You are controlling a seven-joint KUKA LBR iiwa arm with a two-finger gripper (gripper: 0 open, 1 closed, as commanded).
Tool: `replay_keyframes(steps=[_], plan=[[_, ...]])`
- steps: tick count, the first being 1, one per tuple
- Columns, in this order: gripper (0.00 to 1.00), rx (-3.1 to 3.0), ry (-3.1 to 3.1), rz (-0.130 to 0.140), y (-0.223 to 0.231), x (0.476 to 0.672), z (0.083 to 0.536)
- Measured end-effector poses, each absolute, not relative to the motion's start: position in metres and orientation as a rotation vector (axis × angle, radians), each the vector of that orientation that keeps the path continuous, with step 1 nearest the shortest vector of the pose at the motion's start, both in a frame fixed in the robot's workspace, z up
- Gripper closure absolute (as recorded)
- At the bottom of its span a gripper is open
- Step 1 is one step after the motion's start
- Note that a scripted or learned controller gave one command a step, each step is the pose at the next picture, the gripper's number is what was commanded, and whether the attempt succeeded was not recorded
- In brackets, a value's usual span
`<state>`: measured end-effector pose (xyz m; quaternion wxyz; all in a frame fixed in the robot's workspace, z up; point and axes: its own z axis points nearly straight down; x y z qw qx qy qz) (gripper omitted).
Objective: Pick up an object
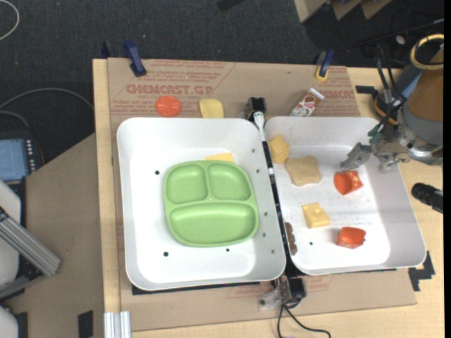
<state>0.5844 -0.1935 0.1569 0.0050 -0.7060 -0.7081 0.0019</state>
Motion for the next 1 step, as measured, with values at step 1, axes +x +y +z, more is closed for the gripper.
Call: replay_keyframes(steps=[1], plan=[[0.00,-2.214,-2.216,0.006,-0.1878,0.5820,0.0794]])
